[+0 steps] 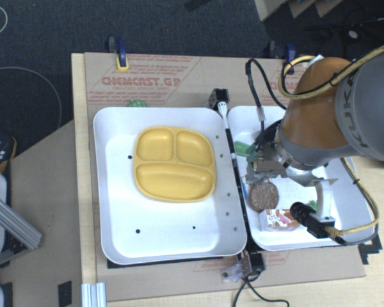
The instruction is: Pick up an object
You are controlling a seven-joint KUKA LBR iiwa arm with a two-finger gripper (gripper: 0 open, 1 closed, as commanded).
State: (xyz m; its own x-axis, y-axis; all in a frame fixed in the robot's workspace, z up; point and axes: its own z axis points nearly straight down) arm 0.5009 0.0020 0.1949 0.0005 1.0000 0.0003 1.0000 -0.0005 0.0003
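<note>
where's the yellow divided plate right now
In the camera view the yellow divided plate lies in the left white bin, toward its upper middle, across the divider from the arm.

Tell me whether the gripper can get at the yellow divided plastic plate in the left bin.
Probably yes: the yellow divided plastic plate lies alone and uncovered in the left bin, nothing on it.

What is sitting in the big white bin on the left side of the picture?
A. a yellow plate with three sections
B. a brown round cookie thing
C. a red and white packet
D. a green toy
A. The yellow plate with its three sections lies in the left bin; the brown round thing and the red and white packet are in the right bin.
</note>
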